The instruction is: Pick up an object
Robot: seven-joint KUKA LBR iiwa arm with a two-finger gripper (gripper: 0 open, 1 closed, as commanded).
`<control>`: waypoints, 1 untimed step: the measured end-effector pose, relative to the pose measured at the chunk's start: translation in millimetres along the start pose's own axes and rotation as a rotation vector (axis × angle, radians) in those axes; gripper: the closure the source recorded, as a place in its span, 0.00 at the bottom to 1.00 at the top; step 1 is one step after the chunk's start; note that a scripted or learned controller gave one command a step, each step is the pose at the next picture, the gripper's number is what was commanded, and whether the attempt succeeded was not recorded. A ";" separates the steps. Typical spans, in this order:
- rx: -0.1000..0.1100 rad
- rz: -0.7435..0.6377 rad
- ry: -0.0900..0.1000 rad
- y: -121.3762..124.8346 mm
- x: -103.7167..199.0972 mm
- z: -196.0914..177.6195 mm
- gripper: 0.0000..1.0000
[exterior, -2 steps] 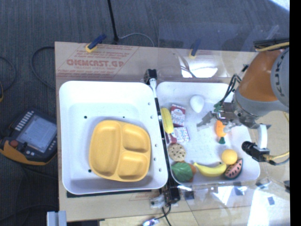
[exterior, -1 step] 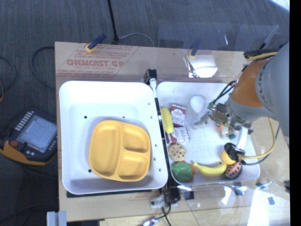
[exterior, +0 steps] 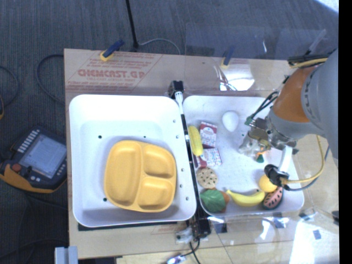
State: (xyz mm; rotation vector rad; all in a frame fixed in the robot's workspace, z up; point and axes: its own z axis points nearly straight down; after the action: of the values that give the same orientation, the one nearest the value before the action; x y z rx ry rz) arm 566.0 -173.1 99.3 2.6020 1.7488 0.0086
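Claw (exterior: 254,145): mine, low in the right bin (exterior: 242,100); grip state I cannot tell. Nearest: white egg (exterior: 230,120) just beside, loose on bare floor. Further: banana (exterior: 246,197), cookie (exterior: 207,177). Advice: centre over egg, descend straight, close gently.

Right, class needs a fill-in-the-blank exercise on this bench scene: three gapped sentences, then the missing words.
1. The yellow divided tray lies in the ____ bin.
2. The banana lies in the right bin, near its ____ edge.
3. The white egg lies in the same bin as the ____ cookie.

Missing words: left; bottom; round
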 end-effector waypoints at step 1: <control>0.010 -0.170 -0.001 -1.0 -32.4 -9.5 1.00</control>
State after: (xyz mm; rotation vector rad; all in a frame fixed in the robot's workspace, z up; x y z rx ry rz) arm 552.8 -202.7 108.8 2.4492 1.9682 -0.0024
